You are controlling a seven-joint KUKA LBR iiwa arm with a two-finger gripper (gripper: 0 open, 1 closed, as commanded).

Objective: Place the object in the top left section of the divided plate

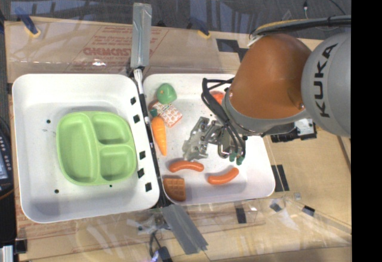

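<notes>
Tool (pixel 200 138) over right bin (pixel 262 165), grip state unclear, KUKA lettering (pixel 322 85) on arm

Two shallow white bins, the left bin (pixel 24 135) and the right bin (pixel 256 178), stand side by side on a pale bench (pixel 310 219). In the right bin, an orange toy carrot (pixel 159 134) lies along the left wall. Above it lie a green toy vegetable (pixel 166 92) and a small red-and-white patterned piece (pixel 171 115). Two toy sausages (pixel 186 166) (pixel 222 177) lie near the front, apart from each other. A brown toy bread slice (pixel 174 188) rests in the front left corner. A strip of grey tape (pixel 141 34) runs back from the join between the bins.
</notes>
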